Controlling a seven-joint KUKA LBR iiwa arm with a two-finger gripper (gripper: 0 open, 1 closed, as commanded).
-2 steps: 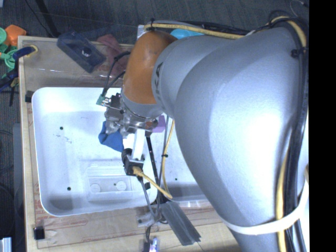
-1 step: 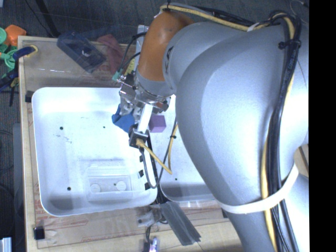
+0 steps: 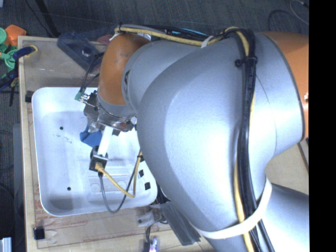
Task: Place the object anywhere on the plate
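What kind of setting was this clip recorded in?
Most likely a robotics lab or test cell: a large grey arm with cables strapped along it reaches over a shallow white bin on a plywood bench, with dark carpet beyond.

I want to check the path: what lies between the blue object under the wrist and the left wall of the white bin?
In the camera view, bare white bin floor with a few small dark specks lies between the blue object and the white bin's left wall.
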